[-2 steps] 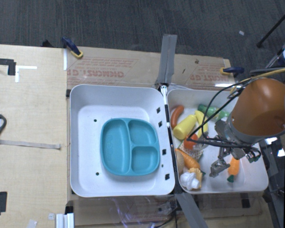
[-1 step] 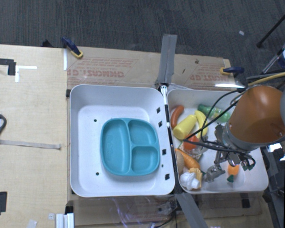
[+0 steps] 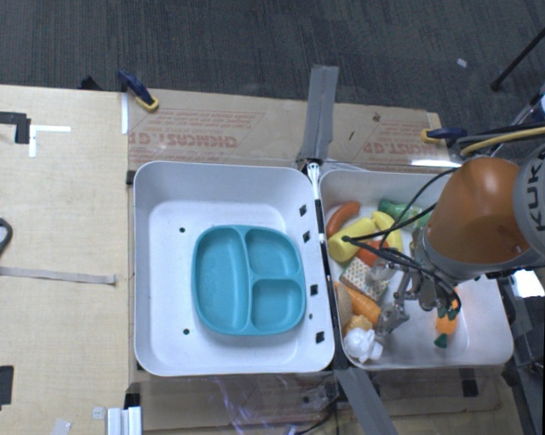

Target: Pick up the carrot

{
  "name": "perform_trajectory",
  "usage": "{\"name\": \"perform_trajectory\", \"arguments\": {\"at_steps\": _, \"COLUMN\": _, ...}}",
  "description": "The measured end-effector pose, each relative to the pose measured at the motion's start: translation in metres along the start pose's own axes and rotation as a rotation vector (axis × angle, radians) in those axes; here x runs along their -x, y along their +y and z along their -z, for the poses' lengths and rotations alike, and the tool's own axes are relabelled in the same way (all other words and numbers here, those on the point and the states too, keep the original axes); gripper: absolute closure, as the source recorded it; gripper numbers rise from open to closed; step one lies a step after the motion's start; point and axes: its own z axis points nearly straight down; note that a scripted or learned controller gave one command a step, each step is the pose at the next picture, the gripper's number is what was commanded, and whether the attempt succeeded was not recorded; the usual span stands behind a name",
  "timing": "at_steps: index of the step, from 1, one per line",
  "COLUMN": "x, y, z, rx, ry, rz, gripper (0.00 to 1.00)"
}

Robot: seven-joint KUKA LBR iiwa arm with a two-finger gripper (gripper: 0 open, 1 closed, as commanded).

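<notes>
Locating the carrot (image 3: 362,304): you find it in the right bin (image 3: 482,353), near its left wall, just right of the divider between the bins.
Long axis: slanted, running from far-left down to near-right.
Gripper (image 3: 395,316): just right of the carrot's near end, low over the bin floor; nothing visibly between its fingers, and their spread you cannot tell.
Bearing: carrot lies left and slightly far of the gripper.
Neighbours: white crumpled item (image 3: 361,343) nearer; yellow banana (image 3: 354,237) farther.
Left bin: teal divided plate (image 3: 250,280).
</notes>
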Motion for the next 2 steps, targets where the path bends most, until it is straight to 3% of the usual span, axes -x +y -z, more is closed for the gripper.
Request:
{"name": "perform_trajectory", "arguments": {"at_steps": 1, "x": -0.029, "y": 0.000, "z": 0.004, "rx": -0.001, "ry": -0.010, "rz": -0.241, "gripper": 0.00}}
{"name": "perform_trajectory", "arguments": {"at_steps": 2, "x": 0.081, "y": -0.026, "z": 0.002, "rx": -0.001, "ry": -0.015, "rz": -0.399, "gripper": 0.00}}
